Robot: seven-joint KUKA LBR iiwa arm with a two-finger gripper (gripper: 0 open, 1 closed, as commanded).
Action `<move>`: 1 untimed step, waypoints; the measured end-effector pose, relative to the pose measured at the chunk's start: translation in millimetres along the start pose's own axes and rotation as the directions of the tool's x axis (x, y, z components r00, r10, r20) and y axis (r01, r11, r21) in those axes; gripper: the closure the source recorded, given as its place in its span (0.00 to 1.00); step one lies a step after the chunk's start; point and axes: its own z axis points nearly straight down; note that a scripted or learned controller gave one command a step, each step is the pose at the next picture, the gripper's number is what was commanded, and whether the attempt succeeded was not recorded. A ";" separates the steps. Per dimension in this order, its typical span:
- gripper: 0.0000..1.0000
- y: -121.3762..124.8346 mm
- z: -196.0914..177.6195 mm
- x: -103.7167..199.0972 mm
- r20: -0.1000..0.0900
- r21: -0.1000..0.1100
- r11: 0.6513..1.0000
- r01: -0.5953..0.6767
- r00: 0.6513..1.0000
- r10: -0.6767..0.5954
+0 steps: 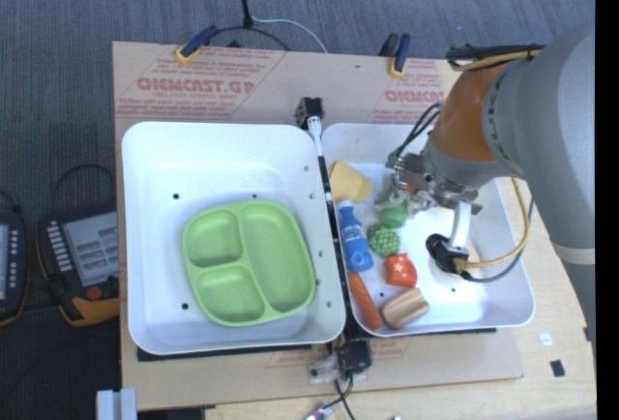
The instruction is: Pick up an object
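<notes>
My gripper [402, 194] is low in the right bin [503, 307], near its middle. It hangs directly over a small green object [393, 214], whose top it partly hides. Just below that lies a round, knobbly green piece [384, 240]. A yellow wedge [350, 182] rests to the gripper's left by the bin's divider wall. Further down lie a blue bottle [355, 241], a red piece [400, 269], an orange carrot [364, 302] and a tan bread roll [405, 308].
The left bin [155, 157] holds a green divided plate [250, 261]. A black cable loop [443, 252] hangs from the wrist beside the red piece. The right bin's far-right floor [493, 263] is bare. Clamps sit at the board's back edge.
</notes>
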 end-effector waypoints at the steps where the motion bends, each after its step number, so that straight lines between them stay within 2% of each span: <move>1: 1.00 -70.8 -94.1 20.4 0.001 0.021 0.997 -0.080 0.997 0.080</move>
